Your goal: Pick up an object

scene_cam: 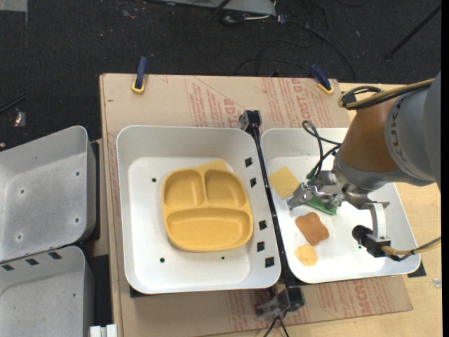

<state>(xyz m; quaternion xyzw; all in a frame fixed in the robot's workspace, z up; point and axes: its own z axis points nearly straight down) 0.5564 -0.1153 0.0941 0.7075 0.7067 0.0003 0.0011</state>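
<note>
Jaws (309,196) hang low in the right bin (403,209), just above the brown toast-like piece (311,227); whether they are open or closed cannot be told from this slant, and nothing shows between them. Largest on the counter (210,97) is the grey arm (393,139) with its orange band, reaching over that bin. Next, the left bin (140,153) holds a yellow divided tray (207,209). Smaller things lie in the right bin: a pale yellow slice (283,181) near the divider, the brown piece, and a small yellow chunk (306,255) just beside it.
</note>
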